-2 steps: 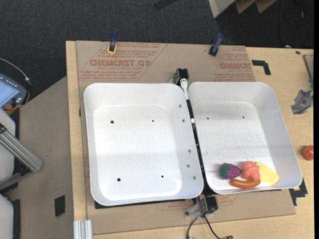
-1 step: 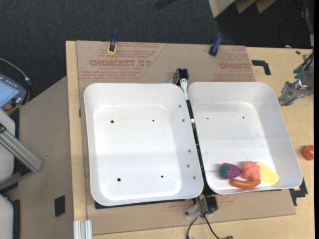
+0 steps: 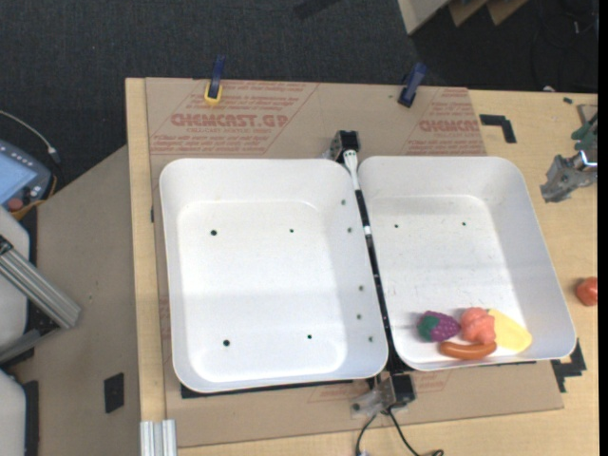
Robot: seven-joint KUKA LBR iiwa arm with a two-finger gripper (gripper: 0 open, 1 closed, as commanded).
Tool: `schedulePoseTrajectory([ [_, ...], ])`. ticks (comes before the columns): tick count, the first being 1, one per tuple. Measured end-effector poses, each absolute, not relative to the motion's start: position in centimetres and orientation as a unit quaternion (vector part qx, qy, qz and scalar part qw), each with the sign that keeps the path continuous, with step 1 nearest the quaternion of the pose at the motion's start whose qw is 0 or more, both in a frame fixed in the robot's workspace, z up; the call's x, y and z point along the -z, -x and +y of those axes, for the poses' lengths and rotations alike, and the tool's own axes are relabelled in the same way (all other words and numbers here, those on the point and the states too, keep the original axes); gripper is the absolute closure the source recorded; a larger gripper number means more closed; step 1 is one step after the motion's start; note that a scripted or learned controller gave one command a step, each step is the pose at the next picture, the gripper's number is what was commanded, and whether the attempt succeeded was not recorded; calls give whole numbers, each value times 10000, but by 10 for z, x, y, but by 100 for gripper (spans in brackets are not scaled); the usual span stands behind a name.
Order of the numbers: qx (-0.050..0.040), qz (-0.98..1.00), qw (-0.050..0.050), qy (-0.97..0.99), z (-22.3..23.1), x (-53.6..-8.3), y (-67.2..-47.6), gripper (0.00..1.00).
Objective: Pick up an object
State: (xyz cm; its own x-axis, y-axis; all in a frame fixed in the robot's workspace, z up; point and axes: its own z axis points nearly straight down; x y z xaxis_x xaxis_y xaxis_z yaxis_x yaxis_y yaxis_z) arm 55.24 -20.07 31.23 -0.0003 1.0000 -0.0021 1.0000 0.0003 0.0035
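Observation:
Several small toys lie bunched in the near right corner of the right bin (image 3: 446, 183): a purple grape-like piece (image 3: 438, 326), a pink-orange lump (image 3: 478, 324), a yellow piece (image 3: 513, 334) and an orange-red sausage shape (image 3: 466, 350). The grey gripper (image 3: 568, 171) shows at the view's right edge. It is outside the right bin's far right corner, over the bench and well away from the toys. Nothing shows in it.
The left bin (image 3: 190, 255) sits flush against the right one, with a black divider strip (image 3: 366, 245) between them. A small orange thing (image 3: 586, 293) lies at the right edge, beyond the right bin. Two clamps (image 3: 216, 82) hold the cardboard at the far edge.

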Motion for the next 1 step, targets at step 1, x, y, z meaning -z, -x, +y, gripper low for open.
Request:
schedulePoseTrajectory([
  [1, -8, 7078, 22, -7064, -180, -333, -546, 100],
])
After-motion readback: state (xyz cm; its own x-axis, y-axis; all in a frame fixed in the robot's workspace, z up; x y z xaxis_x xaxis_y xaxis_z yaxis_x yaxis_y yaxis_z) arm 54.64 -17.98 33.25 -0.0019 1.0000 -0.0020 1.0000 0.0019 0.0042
